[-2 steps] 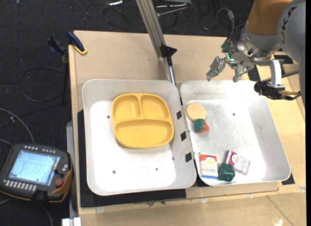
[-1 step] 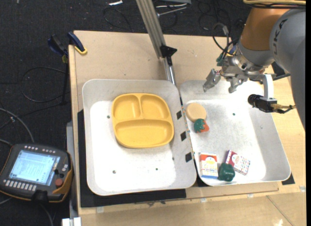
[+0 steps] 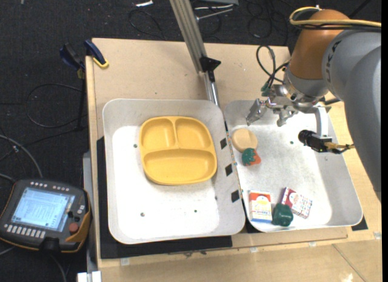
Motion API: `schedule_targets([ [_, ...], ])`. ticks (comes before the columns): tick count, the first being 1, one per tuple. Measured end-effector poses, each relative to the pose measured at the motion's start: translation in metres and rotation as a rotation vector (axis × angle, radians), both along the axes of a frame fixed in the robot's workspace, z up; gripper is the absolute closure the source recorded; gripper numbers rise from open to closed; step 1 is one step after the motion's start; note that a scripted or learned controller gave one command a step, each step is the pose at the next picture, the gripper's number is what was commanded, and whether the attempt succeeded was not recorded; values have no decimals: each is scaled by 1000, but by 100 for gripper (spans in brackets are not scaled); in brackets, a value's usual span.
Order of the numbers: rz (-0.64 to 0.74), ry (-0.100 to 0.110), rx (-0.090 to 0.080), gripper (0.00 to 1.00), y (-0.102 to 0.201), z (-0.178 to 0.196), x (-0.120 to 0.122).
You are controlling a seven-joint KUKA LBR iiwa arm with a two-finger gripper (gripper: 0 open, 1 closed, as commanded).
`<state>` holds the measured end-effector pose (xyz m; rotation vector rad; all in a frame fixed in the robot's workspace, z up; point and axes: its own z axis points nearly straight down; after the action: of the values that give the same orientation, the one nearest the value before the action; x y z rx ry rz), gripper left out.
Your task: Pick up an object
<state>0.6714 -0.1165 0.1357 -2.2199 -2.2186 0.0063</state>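
The right bin (image 3: 339, 177) holds the things that could be picked up. A round tan block (image 3: 244, 138) lies near the bin's left wall, toward the back. Touching its front edge is a small toy (image 3: 251, 157), green with a red-orange part. Along the bin's front wall sit a white carton (image 3: 260, 207) with a blue edge and red print, a dark green lump (image 3: 282, 214) just right of it, and a small red and white box (image 3: 297, 202) leaning beside the lump on the right.

The gripper (image 3: 270, 116) hangs over the back part of the right bin, behind and to the right of the tan block and apart from it. Its two fingers (image 3: 254, 113) are spread wide with nothing between them. The grey arm (image 3: 357, 62) with its orange band (image 3: 312, 44) comes in from the right, above the bin's back corner.

The left bin (image 3: 121, 214) sits against the right bin's left wall and carries a yellow divided plate (image 3: 178, 150) with three sections. A metal pole (image 3: 188, 20) rises from the bench behind the two bins. A handheld control pad (image 3: 42, 214) lies on the floor, well to the left of the left bin.
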Motion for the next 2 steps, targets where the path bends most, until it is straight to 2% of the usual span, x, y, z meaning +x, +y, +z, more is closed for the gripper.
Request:
schedule_targets([
  [1, 0, -11, 0, 0, 0, -38, 2],
  [2, 0, -8, -1, 100, 0, -29, 1],
])
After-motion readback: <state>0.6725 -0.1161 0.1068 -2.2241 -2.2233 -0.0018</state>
